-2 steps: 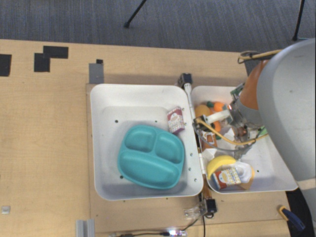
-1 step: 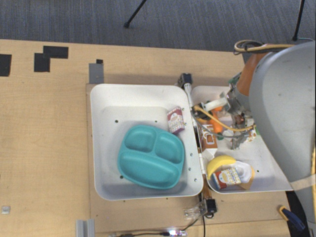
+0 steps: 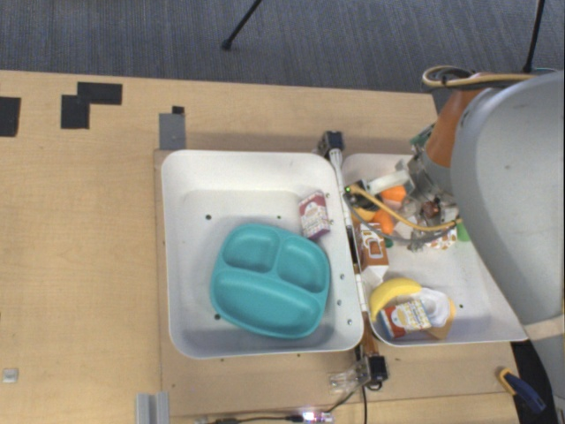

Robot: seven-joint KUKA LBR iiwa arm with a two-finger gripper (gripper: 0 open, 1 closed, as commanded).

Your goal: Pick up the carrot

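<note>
Two white bins sit side by side on the table (image 3: 79, 263). Left bin (image 3: 190, 193): a teal divided tray (image 3: 270, 279) lies low in the middle, and a small dark red packet (image 3: 312, 215) sits near the right wall, just above the tray.

Right bin (image 3: 481, 299): cluttered. The carrot (image 3: 378, 208) lies in the upper left part, orange, slanting down to the right, close to the wall shared by the two bins. A second bit of orange shows beside a white item (image 3: 385, 184) just above it; cannot tell whether that belongs to the same carrot. A brown packet (image 3: 374, 246) lies below the carrot along the shared wall. In the lower part of the bin a yellow banana (image 3: 393, 291) curves over a red-labelled pouch (image 3: 413, 316).

Arm (image 3: 512, 193): grey, with the orange band (image 3: 452, 126) visible at the top, covering much of the right bin's right side. Gripper (image 3: 427, 212) is low over the upper part of the right bin, just right of the carrot. The fingers are lost in dark metal, cable and clutter: cannot tell how far apart they stand, nor whether anything is between them. The carrot appears to lie on the bin contents, beside the gripper rather than in it.
</note>
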